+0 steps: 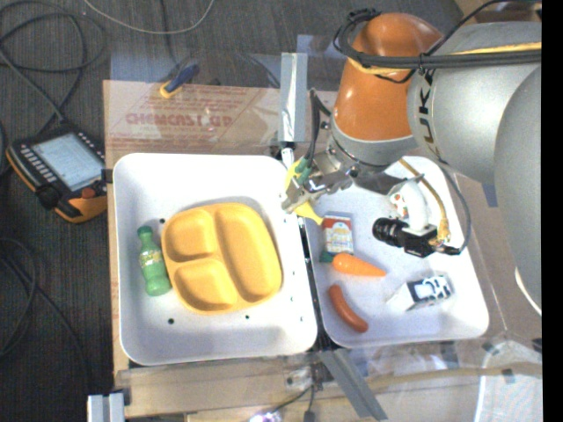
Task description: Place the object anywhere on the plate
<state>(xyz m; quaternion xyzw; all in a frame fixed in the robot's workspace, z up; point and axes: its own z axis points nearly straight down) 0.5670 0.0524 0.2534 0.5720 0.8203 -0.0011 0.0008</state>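
Two white bins on my counter: yellow plate left. My claw over the divider — grip state unreadable — beside a small yellow object; likely light, rigid plastic — pinch mid-body.

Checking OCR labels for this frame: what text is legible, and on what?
"UK", part of a cut-off brand name, on the grey arm.
Red print on the cardboard sheet: too faint to read.
Small carton, green bottle label, milk carton, pendant screen: too small to read.
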